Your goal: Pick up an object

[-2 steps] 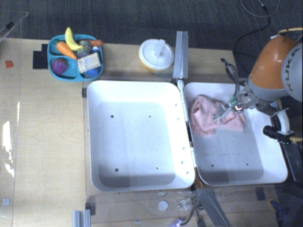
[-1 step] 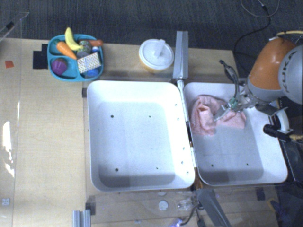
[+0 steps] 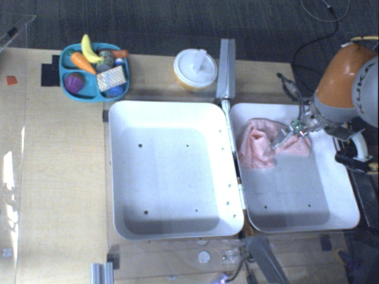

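A crumpled pink cloth [image 3: 258, 148] lies in the upper left part of the right white bin [image 3: 308, 209]. My gripper [image 3: 283, 139] reaches in from the right, down at the cloth's right side, and its tip overlaps the fabric. The cloth rests on the bin floor. The arm's orange band [image 3: 342, 80] shows above the bin's upper right corner.
The left white bin [image 3: 172, 170] sits beside the right one. Behind the bins stand a blue tray [image 3: 65, 93] of toy food, a white lidded tub [image 3: 195, 68] and a grey metal post [image 3: 225, 70]. Black cables [image 3: 323, 10] trail at the upper right.
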Robot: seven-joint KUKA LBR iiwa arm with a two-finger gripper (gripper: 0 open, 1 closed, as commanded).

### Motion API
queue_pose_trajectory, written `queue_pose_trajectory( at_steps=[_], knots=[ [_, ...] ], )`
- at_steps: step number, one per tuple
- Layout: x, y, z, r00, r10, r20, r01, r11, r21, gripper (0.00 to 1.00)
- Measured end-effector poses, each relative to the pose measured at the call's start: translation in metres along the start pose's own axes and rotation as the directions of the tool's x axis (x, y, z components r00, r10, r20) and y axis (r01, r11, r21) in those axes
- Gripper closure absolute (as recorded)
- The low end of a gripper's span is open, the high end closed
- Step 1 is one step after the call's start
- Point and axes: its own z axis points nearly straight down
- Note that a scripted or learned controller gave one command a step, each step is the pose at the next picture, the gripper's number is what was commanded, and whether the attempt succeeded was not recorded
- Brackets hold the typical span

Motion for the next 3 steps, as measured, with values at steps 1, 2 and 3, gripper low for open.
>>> queue_pose_trajectory(
  at_steps=[1, 2, 3],
  knots=[
    [-0.037, 0.018, -0.003, 1.000, 0.013, -0.020, -0.013, 1.000, 0.017, 0.00],
    [-0.042, 0.013, -0.001, 0.986, -0.164, -0.021, 0.165, 0.986, 0.022, 0.00],
    [-0.046, 0.019, -0.016, 0.986, -0.168, 0.007, 0.168, 0.986, 0.002, 1.00]
  ],
)
